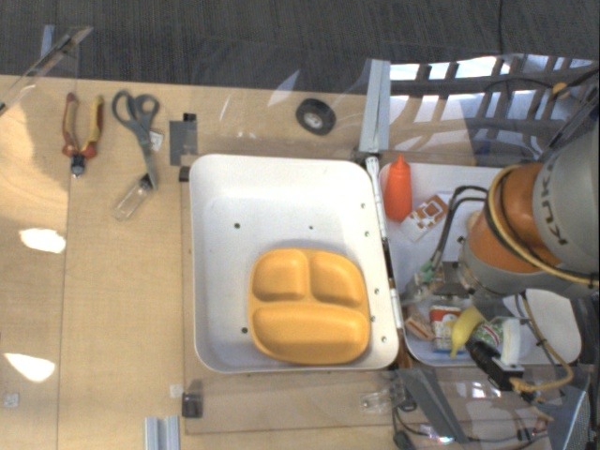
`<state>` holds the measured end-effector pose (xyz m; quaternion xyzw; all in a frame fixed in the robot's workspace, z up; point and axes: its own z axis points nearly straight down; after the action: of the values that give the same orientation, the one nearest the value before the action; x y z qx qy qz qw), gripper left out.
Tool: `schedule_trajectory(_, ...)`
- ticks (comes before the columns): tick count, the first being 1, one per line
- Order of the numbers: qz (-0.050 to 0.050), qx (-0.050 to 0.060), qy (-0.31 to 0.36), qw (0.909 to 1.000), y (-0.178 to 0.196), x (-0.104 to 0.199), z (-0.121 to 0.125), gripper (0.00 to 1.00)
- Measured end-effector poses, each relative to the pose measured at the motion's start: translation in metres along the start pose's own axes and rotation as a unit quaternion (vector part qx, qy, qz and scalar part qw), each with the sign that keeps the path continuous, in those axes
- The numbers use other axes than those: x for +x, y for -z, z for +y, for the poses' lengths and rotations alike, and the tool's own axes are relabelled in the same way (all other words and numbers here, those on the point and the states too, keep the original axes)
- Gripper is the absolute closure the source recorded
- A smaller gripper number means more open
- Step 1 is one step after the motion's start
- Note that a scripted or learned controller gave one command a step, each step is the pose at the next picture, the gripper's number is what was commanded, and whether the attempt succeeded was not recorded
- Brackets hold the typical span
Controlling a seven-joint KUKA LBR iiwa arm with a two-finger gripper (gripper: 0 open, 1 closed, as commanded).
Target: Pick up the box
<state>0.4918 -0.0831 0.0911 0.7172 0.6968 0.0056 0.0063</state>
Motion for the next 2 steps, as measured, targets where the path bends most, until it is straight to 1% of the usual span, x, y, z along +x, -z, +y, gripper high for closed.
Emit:
schedule_trajectory(1,0.001,0.0,-0.005,1.0,-0.0002,-0.0004,0.0004,0.0)
schedule_trajectory(2,0.001,-0.002,-0.035,0.9994,-0.0002,-0.0043,0.0017,0.0)
